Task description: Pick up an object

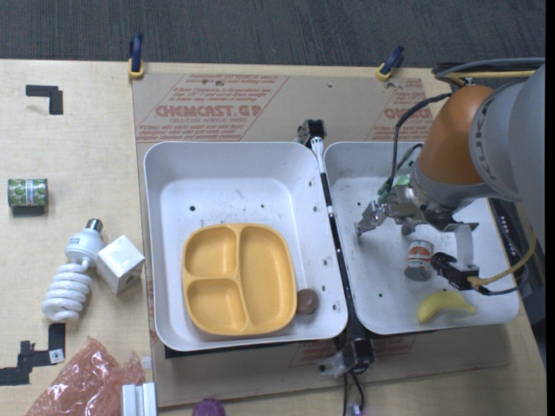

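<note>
From the overhead camera, the right-hand bin (381, 315) holds a small can (419, 259) standing upright and a yellow banana (445, 306) lying near the lower right corner. The gripper (371, 219) hangs over the bin's bare floor, left of the can and apart from it; its fingers look slightly spread with nothing between them. The can seems light, rigid and smooth-sided, so I'd take it across its round body. The banana looks softer and curved, best pinched mid-length. The white floor looks slick, walls shallow. The left bin (165, 232) carries a yellow divided plate (238, 277).
</note>
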